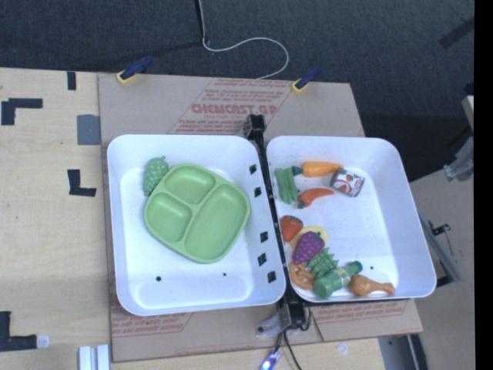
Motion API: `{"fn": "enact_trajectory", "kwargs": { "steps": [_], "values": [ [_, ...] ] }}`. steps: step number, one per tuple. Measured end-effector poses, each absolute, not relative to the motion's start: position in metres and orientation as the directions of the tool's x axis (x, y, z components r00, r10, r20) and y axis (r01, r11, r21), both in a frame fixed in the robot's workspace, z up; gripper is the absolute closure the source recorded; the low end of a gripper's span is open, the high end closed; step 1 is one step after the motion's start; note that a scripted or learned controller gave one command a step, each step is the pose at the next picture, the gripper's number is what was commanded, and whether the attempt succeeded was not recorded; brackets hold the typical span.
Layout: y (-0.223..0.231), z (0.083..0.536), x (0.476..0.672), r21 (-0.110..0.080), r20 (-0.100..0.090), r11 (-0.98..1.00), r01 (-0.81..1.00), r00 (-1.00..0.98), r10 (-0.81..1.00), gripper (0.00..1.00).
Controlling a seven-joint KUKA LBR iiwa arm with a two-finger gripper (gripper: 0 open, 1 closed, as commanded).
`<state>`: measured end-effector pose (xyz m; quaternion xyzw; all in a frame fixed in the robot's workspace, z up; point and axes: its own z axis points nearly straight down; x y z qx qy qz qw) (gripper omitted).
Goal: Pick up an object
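The right bin (397, 206) holds several toy foods: an orange carrot (320, 168), a small red and white can (347, 183), a green pod (286, 184), an orange pepper (315, 196), a red tomato piece (290, 227), purple grapes (306, 247), a green leafy piece (322, 264), a green bottle shape (334, 280) and an orange squash (370, 287). In the left bin (127, 206) lies a green divided plate (198, 212) with a green bumpy toy (155, 174) touching its upper left edge.
Both bins rest on a cardboard sheet (231, 106) held by clips at its far corners. A white cable (246, 48) loops on the dark floor behind. Grey hardware (461, 164) sits at the right edge.
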<state>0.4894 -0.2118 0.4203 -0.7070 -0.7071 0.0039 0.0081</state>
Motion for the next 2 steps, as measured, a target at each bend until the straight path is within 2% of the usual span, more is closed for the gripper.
{"fn": "enact_trajectory", "kwargs": {
  "steps": [1, 2],
  "values": [
    [-0.19, 0.542, 0.484, 0.013, -0.005, 0.004, 1.0, -0.004, 1.0, 1.0],
    [-0.225, 0.506, 0.484, -0.003, -0.001, -0.002, 1.0, 0.002, 1.0, 1.0]
  ]
}}
